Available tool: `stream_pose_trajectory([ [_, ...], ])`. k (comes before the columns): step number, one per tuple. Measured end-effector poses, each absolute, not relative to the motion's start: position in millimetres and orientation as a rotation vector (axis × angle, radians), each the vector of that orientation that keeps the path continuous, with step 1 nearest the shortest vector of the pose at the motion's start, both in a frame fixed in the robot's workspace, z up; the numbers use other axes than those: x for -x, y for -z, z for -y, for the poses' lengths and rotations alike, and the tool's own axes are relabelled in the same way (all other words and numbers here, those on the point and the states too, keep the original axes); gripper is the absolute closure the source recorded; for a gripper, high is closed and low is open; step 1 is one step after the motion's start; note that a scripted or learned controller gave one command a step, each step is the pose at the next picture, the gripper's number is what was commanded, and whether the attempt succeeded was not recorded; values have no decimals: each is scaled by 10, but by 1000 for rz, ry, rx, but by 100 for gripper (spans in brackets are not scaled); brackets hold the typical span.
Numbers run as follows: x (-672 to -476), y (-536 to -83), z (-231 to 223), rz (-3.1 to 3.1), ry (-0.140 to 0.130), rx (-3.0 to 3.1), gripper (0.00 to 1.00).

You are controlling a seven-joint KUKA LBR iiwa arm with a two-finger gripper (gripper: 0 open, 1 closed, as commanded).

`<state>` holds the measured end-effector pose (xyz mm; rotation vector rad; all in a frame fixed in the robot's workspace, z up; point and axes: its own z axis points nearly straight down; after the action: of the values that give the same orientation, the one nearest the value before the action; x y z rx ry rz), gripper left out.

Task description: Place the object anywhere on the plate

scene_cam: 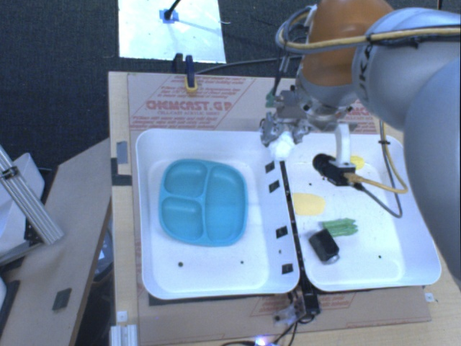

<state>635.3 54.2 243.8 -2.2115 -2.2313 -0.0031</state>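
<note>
Not yet done: plate [204, 202] bare in left bin [155, 265], pincer [282, 147] over the bins' divider gripping something small and white, though not surely, other objects in right bin [403, 258].

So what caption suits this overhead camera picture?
Robot hand above the bins' divider, blue plate left, small objects right.

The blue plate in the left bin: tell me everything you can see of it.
The light blue, rounded-square plastic plate is moulded into compartments: two smaller ones stacked on its left side and one long one on its right, parted by raised ridges. It lies flat, face up, on the floor of the left shallow white bin, roughly centred and turned slightly askew. Its surface looks smooth and matte. Nothing lies on it, and only the bin floor touches it.
</note>
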Motion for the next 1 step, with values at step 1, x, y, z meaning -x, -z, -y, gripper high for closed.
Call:
stream_pose_trajectory([
  [1,-6332,-2326,-1169,2232,4,2210,100],
])
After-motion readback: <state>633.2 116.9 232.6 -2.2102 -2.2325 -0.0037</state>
